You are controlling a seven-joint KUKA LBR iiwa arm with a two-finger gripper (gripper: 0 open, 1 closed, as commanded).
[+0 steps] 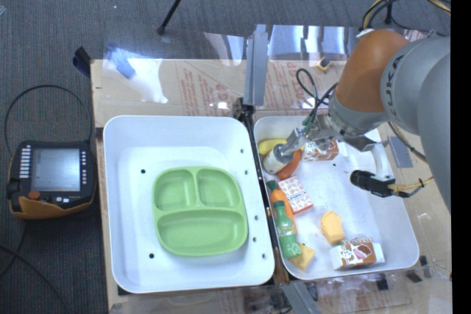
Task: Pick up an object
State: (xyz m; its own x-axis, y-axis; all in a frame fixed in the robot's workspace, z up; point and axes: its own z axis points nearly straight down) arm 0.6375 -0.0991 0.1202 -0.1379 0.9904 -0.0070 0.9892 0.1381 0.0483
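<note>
The jaws (303, 137) hang low in the right bin (401, 220); whether they stand apart I cannot tell. A small bottle (281, 155) lies just left-below them, long axis slanting toward them.

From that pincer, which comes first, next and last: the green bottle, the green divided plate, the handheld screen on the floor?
Measured from the pincer:
1. Green bottle, right bin, just below it.
2. Green divided plate, left bin.
3. Handheld screen, on the floor, far left.
</note>
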